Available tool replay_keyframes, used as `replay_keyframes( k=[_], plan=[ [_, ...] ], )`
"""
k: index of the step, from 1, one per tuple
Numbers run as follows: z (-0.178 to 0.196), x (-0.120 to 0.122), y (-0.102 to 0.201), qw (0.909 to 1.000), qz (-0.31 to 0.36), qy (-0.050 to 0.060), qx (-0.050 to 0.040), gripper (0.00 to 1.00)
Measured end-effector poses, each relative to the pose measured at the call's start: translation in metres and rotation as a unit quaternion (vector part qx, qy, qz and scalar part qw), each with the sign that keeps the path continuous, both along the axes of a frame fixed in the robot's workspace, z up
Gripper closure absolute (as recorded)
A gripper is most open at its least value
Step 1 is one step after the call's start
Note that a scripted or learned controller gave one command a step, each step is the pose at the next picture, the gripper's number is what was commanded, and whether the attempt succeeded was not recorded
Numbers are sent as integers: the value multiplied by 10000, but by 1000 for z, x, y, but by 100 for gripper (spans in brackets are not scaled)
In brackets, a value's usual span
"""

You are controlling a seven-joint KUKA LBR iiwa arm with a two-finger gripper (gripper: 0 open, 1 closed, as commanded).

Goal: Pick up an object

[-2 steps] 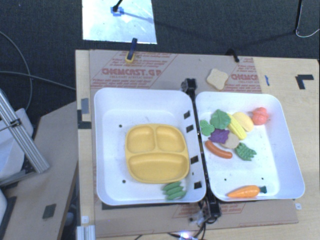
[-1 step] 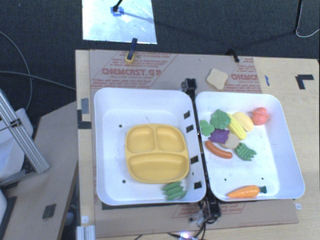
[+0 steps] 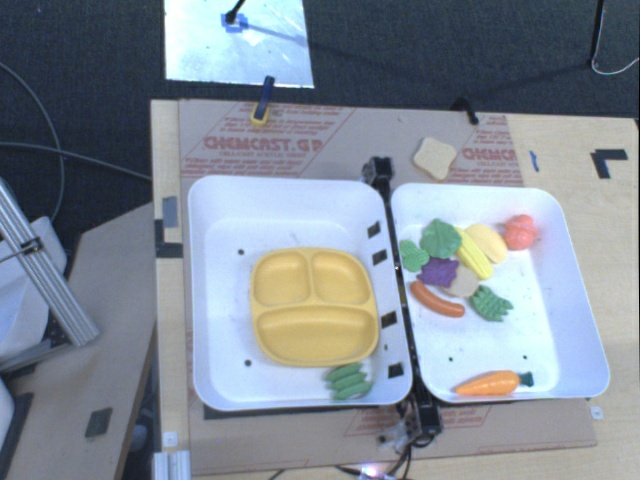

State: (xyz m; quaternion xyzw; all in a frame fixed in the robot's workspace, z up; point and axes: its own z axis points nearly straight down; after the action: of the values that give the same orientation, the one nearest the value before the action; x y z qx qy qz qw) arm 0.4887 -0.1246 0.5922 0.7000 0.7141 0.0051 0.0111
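Zero read on pincer state or arm pose: couldn't tell either. Best target was the carrot point(image 3: 490, 382), lying alone at the near edge of the right bin point(image 3: 585, 298), well apart from the clustered toy food point(image 3: 455, 258). I'd have come straight down and closed across its width.
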Motion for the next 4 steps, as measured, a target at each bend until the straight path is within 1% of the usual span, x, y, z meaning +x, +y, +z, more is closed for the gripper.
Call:
replay_keyframes(
  k=[4],
  plan=[
    [46, 1, -2, 10000, 46, -77, -33, 100]
  ],
)
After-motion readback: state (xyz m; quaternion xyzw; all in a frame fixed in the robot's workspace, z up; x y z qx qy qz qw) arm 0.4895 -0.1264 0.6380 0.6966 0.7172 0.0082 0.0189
